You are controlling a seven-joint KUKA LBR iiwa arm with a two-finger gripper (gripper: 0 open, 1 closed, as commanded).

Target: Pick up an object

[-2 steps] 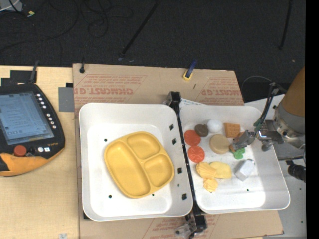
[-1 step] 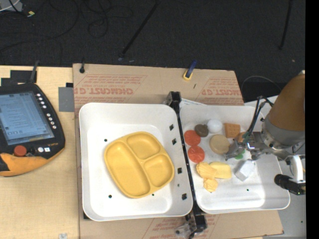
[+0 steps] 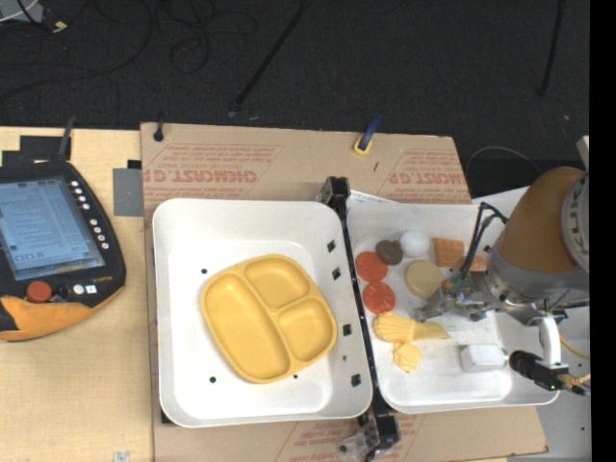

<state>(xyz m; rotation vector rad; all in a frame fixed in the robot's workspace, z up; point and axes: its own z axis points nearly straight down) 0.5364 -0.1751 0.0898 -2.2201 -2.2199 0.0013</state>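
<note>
A: How many bins, and what lies in each?

B: Two shallow white bins side by side; the left bin carries one yellow plastic plate with three compartments, lying flat near its middle; the right bin carries the small things.

A: Count those for me.

B: Two flat red discs, one above the other beside the divider; one small dark brown round piece; one white ball just beside it; one orange cracker-like square; one tan round disc; two pale yellow pieces, one longer, one small below it; one white block near the front right.

A: And the arm?

B: The grey arm with the orange band reaches in from the right; its two-finger gripper sits low over the right bin, just right of the tan disc and above the longer yellow piece; whether the claw is spread or closed, or grips anything, I cannot tell.

A: Anything outside the bins?

B: One black and orange control pendant on the bench at the far left.
</note>
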